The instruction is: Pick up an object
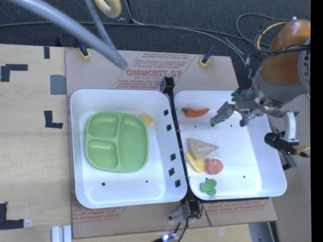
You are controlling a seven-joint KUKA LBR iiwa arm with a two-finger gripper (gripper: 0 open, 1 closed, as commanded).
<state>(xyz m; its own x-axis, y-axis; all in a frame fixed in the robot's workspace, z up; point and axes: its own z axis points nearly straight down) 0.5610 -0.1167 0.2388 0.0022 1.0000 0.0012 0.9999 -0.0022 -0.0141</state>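
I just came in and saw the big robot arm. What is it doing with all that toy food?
The arm's gripper hovers over the right bin, fingers apart and holding nothing. An orange carrot lies just beside it. Nearer the front sit a tan wedge, a yellow piece, a pink round piece and a green piece. The left bin holds a green divided plate.

Even, bright overhead light, faint shadows, slightly soft focus, blurred foreground pole (pixel 60 19).

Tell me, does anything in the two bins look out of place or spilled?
Nothing looks spilled or damaged. One small oddity: a yellow piece in the left bin lies tucked against the green tray, apart from the other toys, which lie in the right bin.
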